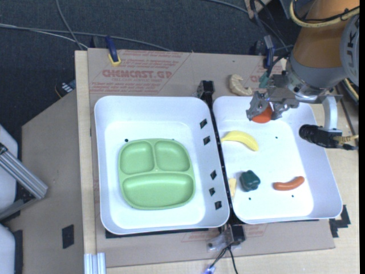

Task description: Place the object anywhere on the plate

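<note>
Nearest to the camera, in the right bin (319, 207), lie a dark green piece (249, 180) and a small sausage (288, 182), both well below the fingers and apart from them. Between them and the fingers is a yellow banana (240, 140), a little lower and to the left. The gripper (266, 109) is at the far part of this bin, and an orange-red object (262, 117) shows between its fingers, so I judge they are closed on it, though most of the piece is hidden by the fingers. It looks like a small toy of plastic or rubber: probably light, rather smooth and rounded, so it may slip if the hold is only on its edge. A hold across its middle seems safest. The green plate (156, 173) with three compartments lies in the left bin (108, 153), well apart, down and left of the fingers.
</note>
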